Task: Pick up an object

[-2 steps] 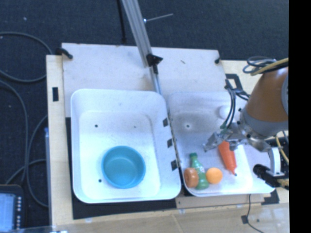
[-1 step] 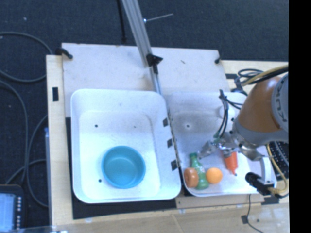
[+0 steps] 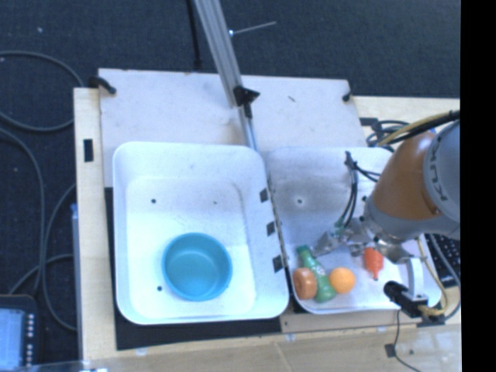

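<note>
the tool (image 3: pixel 350 237) hangs low in the right bin (image 3: pixel 310 178), under the orange-banded wrist, and the arm's bulk covers most of it, so how wide it stands, or whether it has hold of anything, i cannot tell. nothing shows between its tips.

the pickable things sit just ahead of and below the tool, crowded in the bin's near corner, probably because they have slid against the wall there: a green bottle-like piece (image 3: pixel 315 267) nearest the tool, a brown-orange rounded piece (image 3: pixel 304 284) touching it on the far side, an orange ball (image 3: pixel 342 280) right beneath the tool, and a small red-orange piece (image 3: pixel 373 262) tucked by the wrist. being so bunched, they look awkward to single out.

the arm (image 3: pixel 411 184) reaches in from the right, elbow high, wrist bent downward over that corner.

well away from the tool, in the left bin (image 3: pixel 132 169), rests a blue bowl (image 3: pixel 197 266). both bins lie on the desk (image 3: pixel 178 99).
</note>
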Controlling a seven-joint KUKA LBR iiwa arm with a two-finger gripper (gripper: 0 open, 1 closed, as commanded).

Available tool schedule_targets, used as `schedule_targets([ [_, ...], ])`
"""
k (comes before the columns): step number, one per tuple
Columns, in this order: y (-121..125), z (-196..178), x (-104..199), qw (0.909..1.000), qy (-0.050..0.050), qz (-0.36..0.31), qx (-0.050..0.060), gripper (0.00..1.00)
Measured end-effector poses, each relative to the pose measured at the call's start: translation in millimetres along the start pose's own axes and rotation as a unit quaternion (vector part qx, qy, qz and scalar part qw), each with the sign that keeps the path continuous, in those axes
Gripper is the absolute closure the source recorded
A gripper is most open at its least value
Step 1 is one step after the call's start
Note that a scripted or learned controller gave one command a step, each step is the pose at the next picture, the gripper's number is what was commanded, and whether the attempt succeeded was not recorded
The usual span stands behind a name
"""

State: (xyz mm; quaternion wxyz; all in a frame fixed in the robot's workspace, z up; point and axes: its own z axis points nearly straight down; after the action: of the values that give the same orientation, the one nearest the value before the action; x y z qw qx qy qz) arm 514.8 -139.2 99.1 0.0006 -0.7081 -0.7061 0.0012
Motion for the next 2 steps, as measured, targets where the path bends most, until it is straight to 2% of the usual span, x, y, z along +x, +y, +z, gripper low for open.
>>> schedule_targets([
  [1, 3, -14, -1, 1.0000, 0.000, 0.005, -0.005, 1.00],
  [2, 5, -79, 2, 1.0000, 0.001, -0.005, -0.005, 1.00],
])
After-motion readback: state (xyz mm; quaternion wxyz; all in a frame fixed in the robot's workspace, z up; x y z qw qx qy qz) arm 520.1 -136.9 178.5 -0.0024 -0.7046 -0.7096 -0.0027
